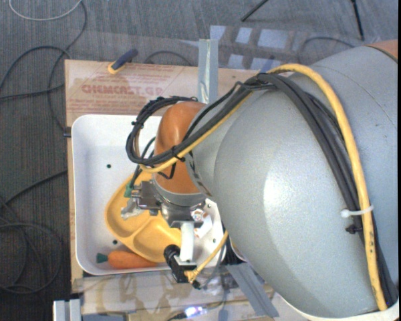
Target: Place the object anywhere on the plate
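Arm leaning over the left bin, above the yellow plate

The grey arm (301, 179) is covering most of the view, its tool (170, 229) hanging over the yellow plate (130, 223) in the white bin (93, 159). An orange carrot (128, 260) is lying at the plate's near edge, touching it. I cannot tell the tool's state.

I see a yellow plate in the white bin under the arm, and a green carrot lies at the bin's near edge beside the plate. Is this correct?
Not quite: the carrot is orange; just its stem end is green. The camera view shows it lying at the near edge of the white bin, beside the yellow plate, under the arm, as you said.
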